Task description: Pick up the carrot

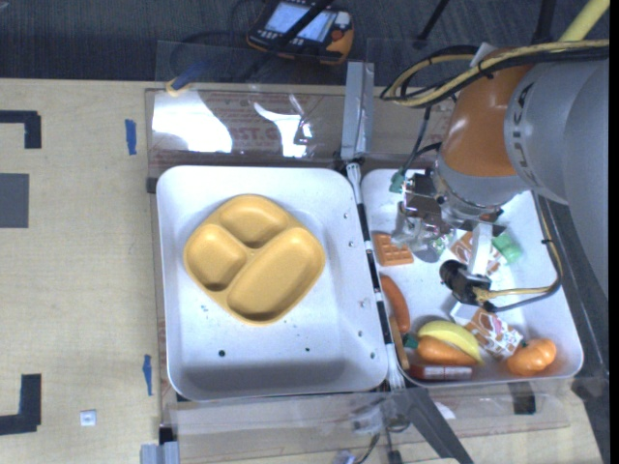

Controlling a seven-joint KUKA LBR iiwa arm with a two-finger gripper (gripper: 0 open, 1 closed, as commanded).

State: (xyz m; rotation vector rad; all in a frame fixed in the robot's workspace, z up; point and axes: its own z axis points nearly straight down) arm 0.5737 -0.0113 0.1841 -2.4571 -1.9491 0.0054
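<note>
Starts at nine o'clock with the left bin (184, 356), carrying a yellow divided plate (253, 257) at its centre, well apart from the work and no hindrance. Crosses to the right bin (551, 259), with a reddish sausage-like piece (395, 303) along its nine o'clock wall and a waffle (394, 250) at ten. Hangs the gripper (426, 230) just beside that waffle, near eleven o'clock, probably poised before a descent; cannot tell whether clenched or released. Places what looks like the carrot (442, 352) at six o'clock of that bin, lying flat, well apart from the gripper and tucked partly under a banana (453, 334), the likeliest obstacle to a clean grasp. Ends at five o'clock with a printed carton (498, 334) and an orange (532, 357), crowding that corner.
</note>
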